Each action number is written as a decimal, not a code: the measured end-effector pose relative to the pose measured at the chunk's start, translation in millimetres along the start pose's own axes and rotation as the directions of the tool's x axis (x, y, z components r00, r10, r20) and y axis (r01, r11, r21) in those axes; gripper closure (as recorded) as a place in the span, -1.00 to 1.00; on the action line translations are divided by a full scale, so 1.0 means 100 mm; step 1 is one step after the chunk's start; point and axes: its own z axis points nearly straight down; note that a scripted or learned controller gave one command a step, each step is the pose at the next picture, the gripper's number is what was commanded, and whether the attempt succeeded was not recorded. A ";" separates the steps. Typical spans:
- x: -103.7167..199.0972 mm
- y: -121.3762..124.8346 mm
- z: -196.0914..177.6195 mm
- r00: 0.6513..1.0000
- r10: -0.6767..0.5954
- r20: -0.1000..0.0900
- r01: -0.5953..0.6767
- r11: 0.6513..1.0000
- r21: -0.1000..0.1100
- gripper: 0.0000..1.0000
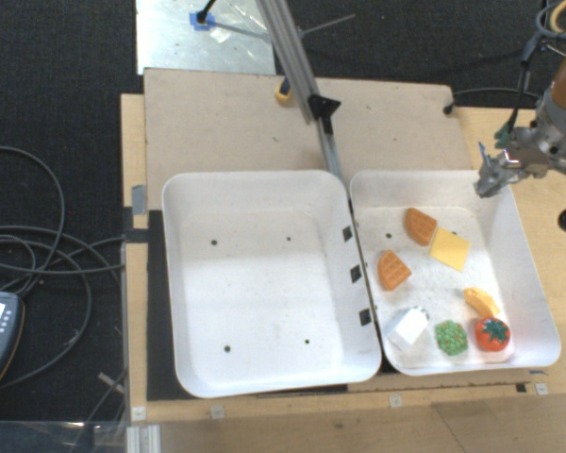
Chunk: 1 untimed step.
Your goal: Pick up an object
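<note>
gripper (491,179) sits over the right bin's (533,281) far rim; jaw state cannot be told. risk: descending here strikes the rim, well apart from the yellow block (450,249).

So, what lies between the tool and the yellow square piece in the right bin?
In the camera view, bare white bin floor separates the tool from the yellow square piece; the nearest toy, an orange one, sits left of that line.
</note>
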 end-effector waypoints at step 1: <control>0.42 -0.11 0.11 1.000 -0.004 -0.003 0.004 1.000 0.006 1.00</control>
